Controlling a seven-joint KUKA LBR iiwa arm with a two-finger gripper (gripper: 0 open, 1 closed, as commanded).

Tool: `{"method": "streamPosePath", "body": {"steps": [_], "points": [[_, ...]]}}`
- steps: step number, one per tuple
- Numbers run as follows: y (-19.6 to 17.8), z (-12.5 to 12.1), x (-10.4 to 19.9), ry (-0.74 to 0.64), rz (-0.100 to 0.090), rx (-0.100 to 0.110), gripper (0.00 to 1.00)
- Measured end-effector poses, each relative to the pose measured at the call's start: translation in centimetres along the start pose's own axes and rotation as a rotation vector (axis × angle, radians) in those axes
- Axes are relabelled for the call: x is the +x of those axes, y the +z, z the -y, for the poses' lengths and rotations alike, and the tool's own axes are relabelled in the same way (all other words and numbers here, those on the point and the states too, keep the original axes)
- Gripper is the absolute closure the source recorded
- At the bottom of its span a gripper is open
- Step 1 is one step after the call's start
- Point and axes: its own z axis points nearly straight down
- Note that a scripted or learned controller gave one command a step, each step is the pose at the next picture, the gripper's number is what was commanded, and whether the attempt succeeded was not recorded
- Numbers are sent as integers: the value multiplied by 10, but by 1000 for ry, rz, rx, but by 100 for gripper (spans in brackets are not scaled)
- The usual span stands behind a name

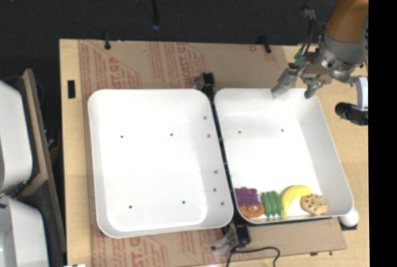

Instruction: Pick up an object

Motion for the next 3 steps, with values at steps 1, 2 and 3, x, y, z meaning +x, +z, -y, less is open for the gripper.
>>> {"method": "streamPosePath", "body": {"steps": [1, 2, 3], "points": [[138, 38, -9, 2, -2, 11, 0], [44, 77, -35, 2, 3, -7, 0], [48, 78, -33, 0, 0, 0, 0]]}}
